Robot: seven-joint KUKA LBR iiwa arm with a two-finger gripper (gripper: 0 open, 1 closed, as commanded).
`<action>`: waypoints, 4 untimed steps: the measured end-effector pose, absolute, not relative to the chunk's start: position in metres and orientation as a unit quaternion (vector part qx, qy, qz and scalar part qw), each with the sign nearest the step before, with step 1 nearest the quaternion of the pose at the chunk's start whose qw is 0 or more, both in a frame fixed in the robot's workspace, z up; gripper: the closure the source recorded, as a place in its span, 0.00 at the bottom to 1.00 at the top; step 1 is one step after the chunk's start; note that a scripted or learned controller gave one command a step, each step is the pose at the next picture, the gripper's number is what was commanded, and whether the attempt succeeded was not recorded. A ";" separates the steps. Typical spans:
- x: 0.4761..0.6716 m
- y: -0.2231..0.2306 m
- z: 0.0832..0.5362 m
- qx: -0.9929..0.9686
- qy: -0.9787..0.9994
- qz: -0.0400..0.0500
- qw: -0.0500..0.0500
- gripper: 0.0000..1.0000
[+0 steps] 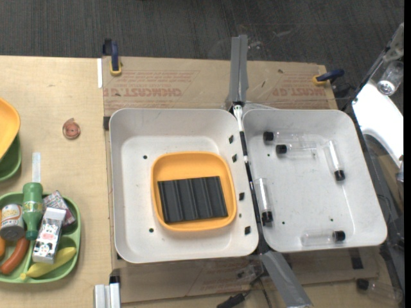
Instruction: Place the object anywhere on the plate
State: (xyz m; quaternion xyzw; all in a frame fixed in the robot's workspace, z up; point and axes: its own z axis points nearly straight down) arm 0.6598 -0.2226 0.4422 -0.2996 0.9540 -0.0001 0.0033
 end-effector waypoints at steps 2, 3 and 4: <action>0.654 -0.221 0.342 -0.433 0.902 0.001 0.002 0.00; 0.655 -0.221 0.352 -0.430 0.903 0.001 0.006 1.00; 0.660 -0.221 0.430 -0.549 0.836 0.000 0.003 1.00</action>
